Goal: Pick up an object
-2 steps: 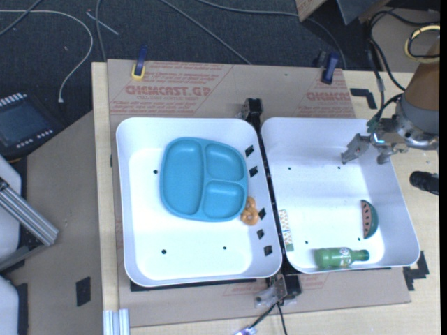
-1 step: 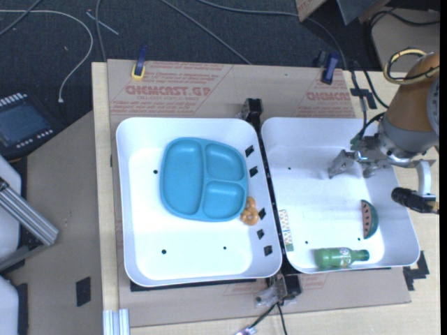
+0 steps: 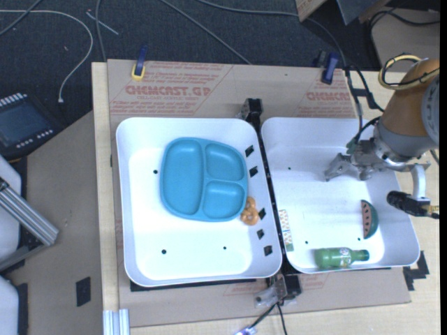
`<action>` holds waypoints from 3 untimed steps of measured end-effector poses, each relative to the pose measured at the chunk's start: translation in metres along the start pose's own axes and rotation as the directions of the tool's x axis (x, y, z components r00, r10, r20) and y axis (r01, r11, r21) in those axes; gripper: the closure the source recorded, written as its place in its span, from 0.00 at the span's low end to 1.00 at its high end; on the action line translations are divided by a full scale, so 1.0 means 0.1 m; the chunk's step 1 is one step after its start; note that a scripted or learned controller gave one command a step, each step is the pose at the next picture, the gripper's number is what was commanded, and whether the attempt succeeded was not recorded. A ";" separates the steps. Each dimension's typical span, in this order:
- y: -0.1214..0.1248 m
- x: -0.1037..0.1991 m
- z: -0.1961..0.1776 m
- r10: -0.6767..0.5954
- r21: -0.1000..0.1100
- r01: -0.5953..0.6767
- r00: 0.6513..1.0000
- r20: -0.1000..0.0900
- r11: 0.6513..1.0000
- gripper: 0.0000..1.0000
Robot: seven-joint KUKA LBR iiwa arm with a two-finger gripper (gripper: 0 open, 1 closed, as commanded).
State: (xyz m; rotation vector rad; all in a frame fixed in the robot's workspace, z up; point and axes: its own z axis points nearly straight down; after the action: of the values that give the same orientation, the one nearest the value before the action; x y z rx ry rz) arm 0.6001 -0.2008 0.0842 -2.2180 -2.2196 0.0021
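Observation:
My gripper hangs over the upper part of the right bin, its two grey fingers spread apart with nothing between them, so it is open. A watermelon slice toy lies to the lower right of it, apart from the fingers. Along the bin's front edge a green bottle rests on its side. In the left bin sits a blue divided plate, and a small orange-brown toy lies at the plate's lower right corner.
Black clips hold the rims where the two bins meet. The arm's grey body with its orange band reaches in over the right bin's far right side. Cables run across the cardboard behind it.

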 end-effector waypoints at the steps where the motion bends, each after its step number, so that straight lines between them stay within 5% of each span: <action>1: 0.01 0.00 -0.13 0.000 -0.005 0.000 1.000 0.001 1.000 1.00; 3: 0.05 -0.07 -1.28 -0.001 -0.011 0.001 1.000 0.004 1.000 1.00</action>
State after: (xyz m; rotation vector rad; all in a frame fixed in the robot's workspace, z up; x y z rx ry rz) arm 0.6059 -0.2081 0.2119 -2.2250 -2.2278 -0.0056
